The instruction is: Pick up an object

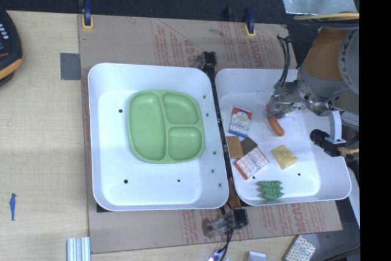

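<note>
My gripper (278, 109) hangs low over the back of the right bin (330, 189), reaching in from the right. Just in front of it, and close to its tip, lies a small orange sausage-shaped piece (277, 126) on the bin floor. Whether the gripper touches the piece is unclear. Also in this bin are a small blue and orange carton (240, 121), a brown card (239, 147), a red and white packet (251, 162), a yellow block (284, 156) and a green bumpy piece (269, 189).
The left bin (110, 186) holds a green divided plate (165, 126). A black clamp part (324, 141) of the arm juts over the right bin's right side. A dark divider (219, 131) runs between the bins.
</note>
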{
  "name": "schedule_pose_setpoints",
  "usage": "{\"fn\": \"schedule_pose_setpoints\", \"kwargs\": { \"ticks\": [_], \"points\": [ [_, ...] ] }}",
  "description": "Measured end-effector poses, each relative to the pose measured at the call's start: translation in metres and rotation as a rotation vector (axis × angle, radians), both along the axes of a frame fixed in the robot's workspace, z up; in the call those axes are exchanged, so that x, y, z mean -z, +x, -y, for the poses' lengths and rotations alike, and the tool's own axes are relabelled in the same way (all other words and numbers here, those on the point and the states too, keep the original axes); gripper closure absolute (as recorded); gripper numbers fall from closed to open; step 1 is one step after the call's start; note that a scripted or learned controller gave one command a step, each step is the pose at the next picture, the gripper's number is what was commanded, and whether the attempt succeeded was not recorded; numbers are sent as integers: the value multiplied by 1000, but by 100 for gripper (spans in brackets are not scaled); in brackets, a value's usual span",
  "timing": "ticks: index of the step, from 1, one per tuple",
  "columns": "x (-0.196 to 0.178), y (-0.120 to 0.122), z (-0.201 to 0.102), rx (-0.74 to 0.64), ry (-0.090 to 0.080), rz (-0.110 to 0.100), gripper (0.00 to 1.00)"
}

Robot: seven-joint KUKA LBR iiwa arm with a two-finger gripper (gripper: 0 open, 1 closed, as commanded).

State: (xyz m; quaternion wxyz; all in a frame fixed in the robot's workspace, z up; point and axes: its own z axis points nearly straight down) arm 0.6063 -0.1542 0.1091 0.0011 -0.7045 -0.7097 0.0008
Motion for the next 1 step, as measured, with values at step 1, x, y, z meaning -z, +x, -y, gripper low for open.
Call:
{"fn": "schedule_pose_setpoints", "kwargs": {
  "ticks": [1],
  "points": [
    [-89, 54, -89, -6, 2, 13, 100]
  ]
}}
